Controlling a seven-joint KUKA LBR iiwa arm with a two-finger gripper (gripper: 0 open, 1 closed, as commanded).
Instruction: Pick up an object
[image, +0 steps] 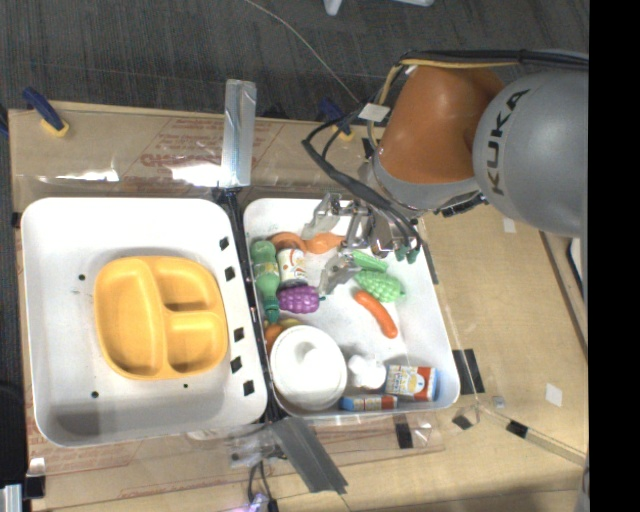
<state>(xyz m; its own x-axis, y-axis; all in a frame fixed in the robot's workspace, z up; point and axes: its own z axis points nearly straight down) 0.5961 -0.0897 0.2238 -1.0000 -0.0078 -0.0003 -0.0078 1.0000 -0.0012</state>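
The right bin (432, 330) holds a heap of toy foods. Among them are a purple grape bunch (297, 298), a small can with a red label (291, 264), a green bottle-like piece (265, 272), a bumpy green vegetable (381, 287) and an orange-red sausage shape (377, 313). An orange piece (322, 243) lies at the bin's far side. My gripper (345, 250) hangs low over the far middle of this bin, right beside the orange piece and just above the grapes. Nothing is visibly held in it.
A white bowl (308, 366), a white bottle (366, 375), a small carton (411, 381) and a marker-like stick (366, 403) crowd the right bin's near end. The left bin (50, 250) holds a yellow divided tray (160, 315). Black cables (330, 150) loop off the wrist.
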